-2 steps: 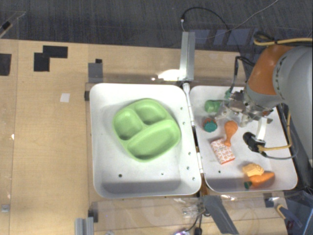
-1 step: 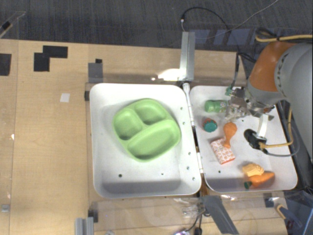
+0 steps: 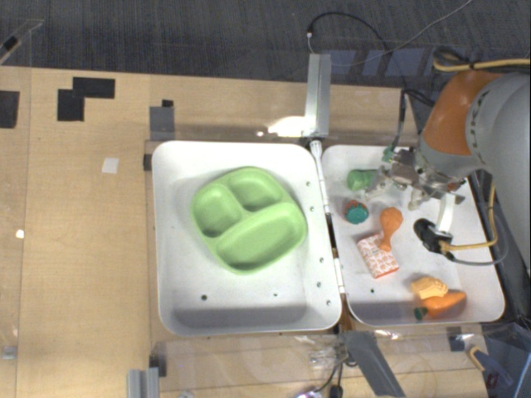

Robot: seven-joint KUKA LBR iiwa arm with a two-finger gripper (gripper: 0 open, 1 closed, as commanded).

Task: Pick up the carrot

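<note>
Carrot (image 3: 441, 303) lay at the lower right of the frame, near the front edge of the right bin (image 3: 489, 301), orange with a green end pointing left, flat on the bin floor. Just above it and touching it sat a small tan waffle-like piece (image 3: 428, 287). Nothing gripped the carrot.

Up and left from there, a red-and-white patterned box (image 3: 377, 255) lay tilted in the middle of the right bin. Beside its upper right corner was an orange drumstick-shaped toy (image 3: 388, 223), touching or nearly touching the box. Left of that, a small teal round item (image 3: 357, 214) with a dark red top. Further back, a green blob-like toy (image 3: 362, 179) near the upper left of the right bin.

Gripper (image 3: 421, 191) hung over the back part of the right bin, well apart from the carrot, grey arm with orange band (image 3: 448, 114) at upper right of the frame. Fingers too cluttered to read; couldn't tell how far apart they were or whether they had anything.

Left bin (image 3: 174, 297) filled centre frame, with a green divided plate (image 3: 247, 216) tilted in it. Wooden bench (image 3: 75, 247) to the left.
</note>
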